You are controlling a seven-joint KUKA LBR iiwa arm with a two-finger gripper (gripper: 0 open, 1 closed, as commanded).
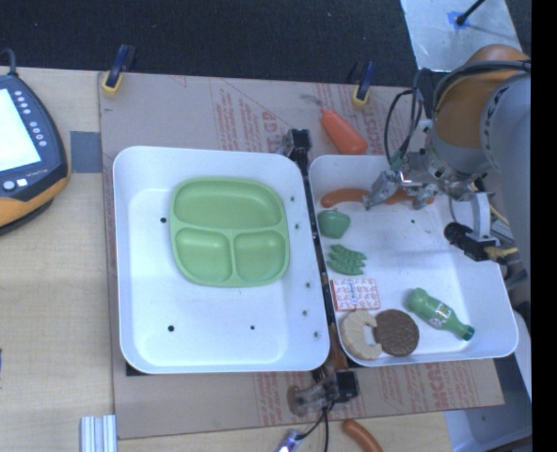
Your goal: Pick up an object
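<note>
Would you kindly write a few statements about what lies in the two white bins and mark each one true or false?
1. The light green divided plastic plate lies in the left white bin. True.
2. The green toy bottle with a white label stands upright in the left bin. False: it lies on its side in the right white bin.
3. The gripper is over the far end of the right bin, close to the orange sausage-shaped toy. True.
4. The round brown cookie rests on the green plate. False: it lies at the right bin's near edge, beside the tan bitten biscuit.
5. The orange toy carrot lies outside both bins. True.
</note>
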